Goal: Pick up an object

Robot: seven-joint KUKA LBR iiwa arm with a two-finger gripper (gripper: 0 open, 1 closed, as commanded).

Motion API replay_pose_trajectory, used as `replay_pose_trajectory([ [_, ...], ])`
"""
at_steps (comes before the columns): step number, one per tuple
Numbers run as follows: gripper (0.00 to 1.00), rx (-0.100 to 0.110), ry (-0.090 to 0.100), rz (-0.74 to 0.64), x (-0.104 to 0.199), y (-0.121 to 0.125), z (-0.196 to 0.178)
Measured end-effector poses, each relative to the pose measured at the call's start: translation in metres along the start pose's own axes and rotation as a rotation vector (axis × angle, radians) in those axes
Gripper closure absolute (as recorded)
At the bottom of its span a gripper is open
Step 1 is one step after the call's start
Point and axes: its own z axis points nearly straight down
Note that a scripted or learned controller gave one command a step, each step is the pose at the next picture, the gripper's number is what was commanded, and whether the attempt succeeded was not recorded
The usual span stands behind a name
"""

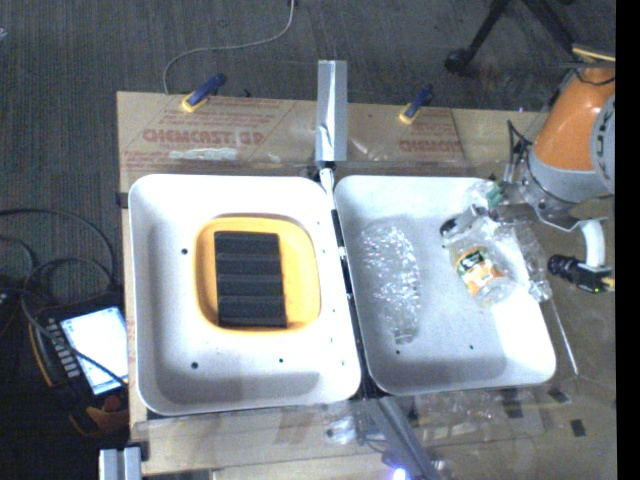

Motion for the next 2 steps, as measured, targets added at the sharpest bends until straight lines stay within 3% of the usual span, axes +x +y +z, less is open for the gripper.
replay_pose_trajectory([
  [1, 0.00, -0.005, 0.001, 0.084, 0.002, -0.008, -0.023],
  [2, 0.00, -0.019, 0.001, -0.018, 0.006, 0.003, 0.037],
])
